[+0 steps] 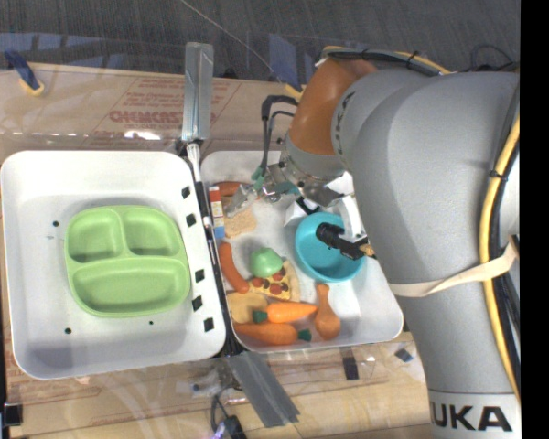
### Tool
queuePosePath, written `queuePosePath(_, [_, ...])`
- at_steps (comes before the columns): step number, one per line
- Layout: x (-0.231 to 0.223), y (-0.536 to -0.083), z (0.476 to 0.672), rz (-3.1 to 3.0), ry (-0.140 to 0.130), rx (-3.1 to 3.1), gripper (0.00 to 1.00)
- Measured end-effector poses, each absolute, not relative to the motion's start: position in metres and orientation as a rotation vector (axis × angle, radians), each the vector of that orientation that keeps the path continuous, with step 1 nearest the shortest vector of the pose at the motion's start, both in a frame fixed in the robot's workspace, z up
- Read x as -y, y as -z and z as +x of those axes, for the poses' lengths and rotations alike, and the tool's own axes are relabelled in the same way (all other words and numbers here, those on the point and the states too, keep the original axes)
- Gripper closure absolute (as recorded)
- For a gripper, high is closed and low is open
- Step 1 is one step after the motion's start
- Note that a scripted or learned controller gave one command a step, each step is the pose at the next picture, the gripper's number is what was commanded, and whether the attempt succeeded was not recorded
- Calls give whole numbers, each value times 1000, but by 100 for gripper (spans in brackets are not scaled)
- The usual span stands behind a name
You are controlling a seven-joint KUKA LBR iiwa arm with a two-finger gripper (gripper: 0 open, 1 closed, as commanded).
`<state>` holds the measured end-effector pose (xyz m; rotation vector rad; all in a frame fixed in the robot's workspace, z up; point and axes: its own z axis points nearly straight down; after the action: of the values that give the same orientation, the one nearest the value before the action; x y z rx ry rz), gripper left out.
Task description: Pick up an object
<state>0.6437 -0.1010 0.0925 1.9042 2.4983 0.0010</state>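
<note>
- A brown table (pixel 91 108) stands on dark carpet (pixel 91 7), with two white bins side by side on it.
- The grey arm (pixel 439 172) comes in from the right and covers the right bin's far corner, its orange band (pixel 316 108) above the wrist.
- The left bin (pixel 27 245) holds a green divided plate (pixel 126 259), lying flat near its middle.
- The right bin (pixel 380 309) is crowded with toy food, the things on offer for picking.
- A blue bowl (pixel 316 254) sits just beside the wrist, toward the bin's right wall.
- The end effector (pixel 273 183) hangs low over the bin's far end, near a pale cracker (pixel 241 221); I cannot tell whether it is spread or closed, and nothing is visibly held.
- A red sausage (pixel 232 268) lies along the left wall.
- An orange carrot (pixel 291 313) and a brown drumstick (pixel 326 316) lie at the near end.
- A pizza slice (pixel 279 286) touches a small green piece (pixel 266 262).
</note>
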Motion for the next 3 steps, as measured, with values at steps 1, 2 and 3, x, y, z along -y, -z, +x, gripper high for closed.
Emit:
queuePosePath(1, [99, -104, 645, 1893, -2, -2506, 100])
queuePosePath(2, [98, -92, 657, 2270, 0, -2172, 100])
queuePosePath(3, [119, -91, 639, 2440, 5, -1988, 100])
